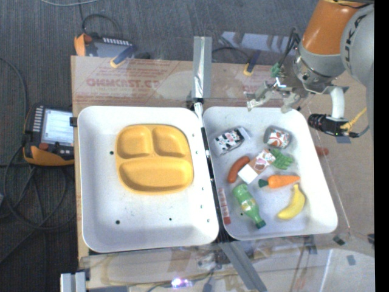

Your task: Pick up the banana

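Banana (292, 204) lies flat in the right bin (322, 221), near that bin's front right corner, curved, its upper tip pointing toward the carrot. Yellow, whole, unobstructed from above.

Carrot (279, 181) sits just behind the banana, orange with a green top, close to the banana's upper tip but whether they touch I cannot tell. Left of the banana, well clear of it: a green bottle (247, 204) lying on its side. Behind the carrot: a small white block (247, 174), a red sausage (238, 168), a green leafy piece (281, 159), a small can (277, 139), and a black-and-white carton (229, 140) furthest from the banana.

Left bin holds a yellow divided tray (155, 158), far from the banana, no part in this job.

Gripper (270, 96) hangs above the right bin's back rim, well behind the banana, over the can's side of the bin. Fingers look spread apart, nothing between them. Orange band of the arm (328, 23) shows above the wrist.

Step in hand, as I judge it: approach not yet made; the hand is high and off target. Next move calls for travel forward toward the bin's front right corner, stopping over the banana's middle, turning the fingers to straddle its narrow width, then a straight descent. Watch the carrot: a close on the upper tip could catch both. Bin wall beside the banana leaves little room on that side.
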### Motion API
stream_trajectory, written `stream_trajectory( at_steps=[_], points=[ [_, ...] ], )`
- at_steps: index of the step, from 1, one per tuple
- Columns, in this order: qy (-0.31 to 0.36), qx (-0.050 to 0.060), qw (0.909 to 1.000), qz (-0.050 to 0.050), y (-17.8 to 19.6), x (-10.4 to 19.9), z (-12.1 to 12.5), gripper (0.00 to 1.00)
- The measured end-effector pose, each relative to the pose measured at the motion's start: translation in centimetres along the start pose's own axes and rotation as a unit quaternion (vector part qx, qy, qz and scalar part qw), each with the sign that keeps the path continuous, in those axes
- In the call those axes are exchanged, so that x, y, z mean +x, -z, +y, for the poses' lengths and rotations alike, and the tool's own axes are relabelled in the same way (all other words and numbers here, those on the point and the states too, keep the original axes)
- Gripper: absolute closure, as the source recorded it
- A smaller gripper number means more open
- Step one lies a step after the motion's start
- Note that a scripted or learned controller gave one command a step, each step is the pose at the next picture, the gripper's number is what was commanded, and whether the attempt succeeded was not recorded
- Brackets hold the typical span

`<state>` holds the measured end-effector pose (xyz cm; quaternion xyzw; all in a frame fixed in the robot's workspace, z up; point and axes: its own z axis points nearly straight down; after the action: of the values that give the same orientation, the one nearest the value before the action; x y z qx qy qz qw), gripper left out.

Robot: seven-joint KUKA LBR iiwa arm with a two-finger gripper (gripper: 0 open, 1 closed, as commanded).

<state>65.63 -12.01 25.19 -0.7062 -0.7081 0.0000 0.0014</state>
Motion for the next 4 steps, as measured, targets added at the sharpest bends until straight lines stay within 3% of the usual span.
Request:
stream_trajectory(
  at_steps=[1, 2, 3, 4],
  points=[
    [0.06, 0.0, 0.9982, -0.001, -4.2, -2.0, -7.1, 0.0],
    [0.034, 0.0, 0.9994, -0.001, -11.0, -9.3, -12.7, 0.0],
    [0.093, -0.008, 0.9957, 0.003, -16.0, -9.4, -16.4, 0.0],
    [0.092, -0.012, 0.9957, -0.003, -15.0, -9.7, -16.2, 1.0]
  ],
)
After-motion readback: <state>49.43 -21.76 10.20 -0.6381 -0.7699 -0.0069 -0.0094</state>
